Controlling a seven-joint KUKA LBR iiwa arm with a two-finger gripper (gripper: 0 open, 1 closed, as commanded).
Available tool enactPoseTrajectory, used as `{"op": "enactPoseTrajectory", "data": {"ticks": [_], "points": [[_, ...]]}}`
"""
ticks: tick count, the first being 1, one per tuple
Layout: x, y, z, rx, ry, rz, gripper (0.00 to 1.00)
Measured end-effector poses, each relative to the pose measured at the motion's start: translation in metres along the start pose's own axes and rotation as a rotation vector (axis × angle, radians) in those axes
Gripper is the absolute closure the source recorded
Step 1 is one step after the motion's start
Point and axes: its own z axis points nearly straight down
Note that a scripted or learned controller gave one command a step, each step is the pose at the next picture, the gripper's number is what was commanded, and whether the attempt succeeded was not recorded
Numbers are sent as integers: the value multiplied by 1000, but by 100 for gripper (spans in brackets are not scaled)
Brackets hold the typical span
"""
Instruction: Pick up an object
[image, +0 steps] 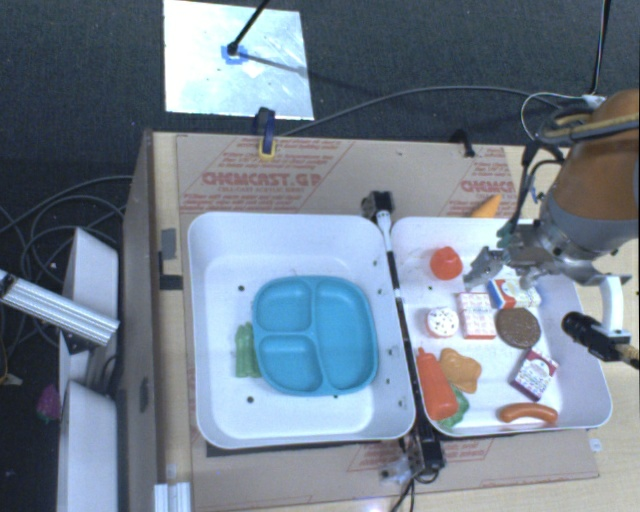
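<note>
1. Two shallow white bins are set side by side on the bench: the left bin in the centre of the frame, the right bin at lower right, their inner rims touching along a black seam.
2. Most of the left bin's floor is taken up by a blue divided plate; a green piece lies just beside its left edge. Open floor is left along the upper and lower walls.
3. The right bin is crowded. An orange-red round toy is seen near the upper left, with bare floor above it.
4. Below it are found a white dotted disc, a small red-and-white box and a brown round disc.
5. Near the lower edge lie a red bottle-shaped toy, a yellow-orange piece, a red-and-white carton and a sausage-shaped toy.
6. The gripper is positioned at the right bin's upper right, above a small white and blue item; the fingers are seen spread apart, with nothing held between them.
</note>
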Motion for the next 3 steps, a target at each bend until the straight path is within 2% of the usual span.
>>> {"op": "enactPoseTrajectory", "data": {"ticks": [1,2,3], "points": [[-8,42,137,-9,-1,0,0],[4,78,145,-1,0,-1,0],[-6,113,146,-1,0,-2,0]]}}
